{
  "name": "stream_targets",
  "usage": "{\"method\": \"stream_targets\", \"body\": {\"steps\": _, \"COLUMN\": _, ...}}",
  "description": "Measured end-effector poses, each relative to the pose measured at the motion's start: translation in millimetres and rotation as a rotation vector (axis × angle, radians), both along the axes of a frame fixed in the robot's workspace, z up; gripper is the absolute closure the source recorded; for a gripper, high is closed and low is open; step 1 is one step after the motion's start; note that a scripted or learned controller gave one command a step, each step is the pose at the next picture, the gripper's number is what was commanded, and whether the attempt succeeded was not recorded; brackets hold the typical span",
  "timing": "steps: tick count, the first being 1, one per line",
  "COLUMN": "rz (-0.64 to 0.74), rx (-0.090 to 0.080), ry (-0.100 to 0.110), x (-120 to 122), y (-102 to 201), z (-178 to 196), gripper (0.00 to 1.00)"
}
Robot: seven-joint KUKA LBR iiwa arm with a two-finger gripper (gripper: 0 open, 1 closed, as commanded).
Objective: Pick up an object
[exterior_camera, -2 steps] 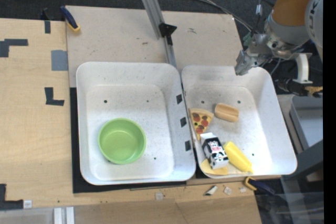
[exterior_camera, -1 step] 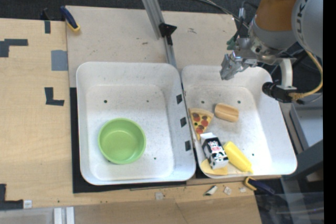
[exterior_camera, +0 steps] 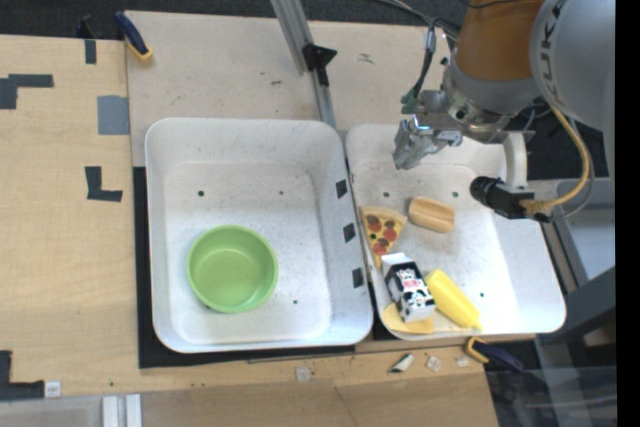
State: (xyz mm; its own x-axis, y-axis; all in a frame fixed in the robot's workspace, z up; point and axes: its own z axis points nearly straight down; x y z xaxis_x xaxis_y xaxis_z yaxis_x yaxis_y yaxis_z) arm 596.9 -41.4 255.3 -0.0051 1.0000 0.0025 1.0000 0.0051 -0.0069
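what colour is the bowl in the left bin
Light green, plain inside and out; the bowl shows clearly in the camera view.

**Arm cut off, small bits unreadable**

The arm [exterior_camera: 540,5] runs out past the top and right edges. The gripper [exterior_camera: 412,151] is blurred, its tips one grey mass. The yellow object [exterior_camera: 452,300] covers part of a pale flat piece [exterior_camera: 408,322]. Tiny scraps [exterior_camera: 418,362] on the worktop [exterior_camera: 60,245] are too small to identify.

The gripper [exterior_camera: 410,150] hung above the right bin [exterior_camera: 520,300], near a bread roll [exterior_camera: 431,214] and pizza slice [exterior_camera: 381,230].
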Motion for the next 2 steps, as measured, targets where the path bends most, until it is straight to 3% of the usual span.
{"method": "stream_targets", "body": {"steps": 2, "rz": 0.002, "rx": -0.001, "ry": 0.004, "x": -26.6, "y": 102.5, "z": -15.6, "gripper": 1.00}}
